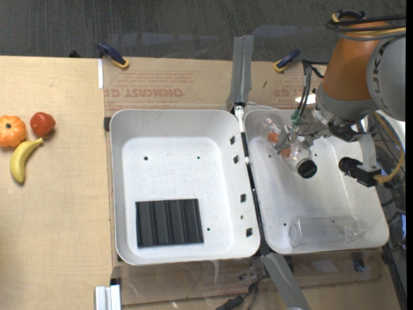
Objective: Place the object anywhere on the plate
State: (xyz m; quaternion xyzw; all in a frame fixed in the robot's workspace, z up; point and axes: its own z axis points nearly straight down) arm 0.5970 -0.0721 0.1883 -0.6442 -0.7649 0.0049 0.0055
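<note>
A dark ridged rectangular plate [169, 222] lies flat in the front left part of the left bin [129, 134]. In the right bin [361, 205], a clear plastic bottle with a black cap [301, 162] and an orange bit near its far end lies tilted toward the back left corner. My gripper [292, 134] hangs right over that bottle, reaching down from the grey and orange arm [352, 57]. Glare and the clear plastic hide how the gripper meets the bottle.
A second clear plastic item [322, 230] lies along the front of the right bin. The raised divider [248, 173] between the bins separates the gripper from the plate. On the wooden bench at the left lie a banana [22, 160], a tomato [42, 124] and an orange fruit [10, 132].
</note>
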